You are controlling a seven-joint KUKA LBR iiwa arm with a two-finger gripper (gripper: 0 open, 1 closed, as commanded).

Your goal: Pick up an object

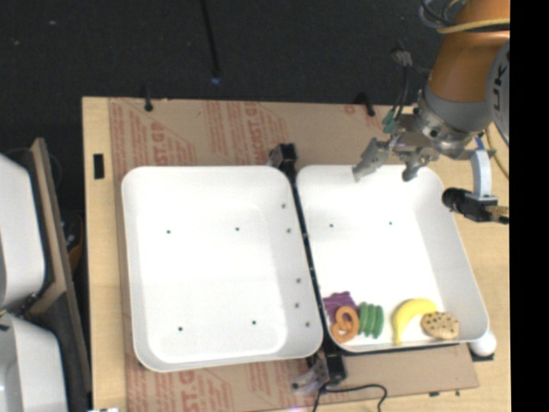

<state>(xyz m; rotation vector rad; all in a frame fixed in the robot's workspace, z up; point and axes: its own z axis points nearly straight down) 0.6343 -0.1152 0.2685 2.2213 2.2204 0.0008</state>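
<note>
My hand (pixel 389 163) hangs over the far rim of the right shallow white plastic bin (pixel 429 221), at that bin's back edge. Fingers spread apart, nothing between them. One finger (pixel 367 163) points down toward the bin's far left part, the other (pixel 412 170) sits nearer its far right part. My grey wrist and orange band (pixel 467 54) rise behind the bin's far right corner.

All objects lie in a row along the near wall of the right bin, well apart from my hand:
- small purple toy piece (pixel 340 300), left end of the row, near the bin's left wall
- orange ring-shaped toy (pixel 345 323), touching the purple piece on its near side
- green ribbed toy (pixel 371 318), just beside the ring
- yellow banana-shaped toy (pixel 412 315), right of the green one
- round tan cookie with dark chips (pixel 440 324), touching the banana, close to the bin's near right corner

Left white bin (pixel 210 264) lies beside the right bin, rims touching. Both sit on brown cardboard sheet (pixel 214 131) over the bench.
</note>
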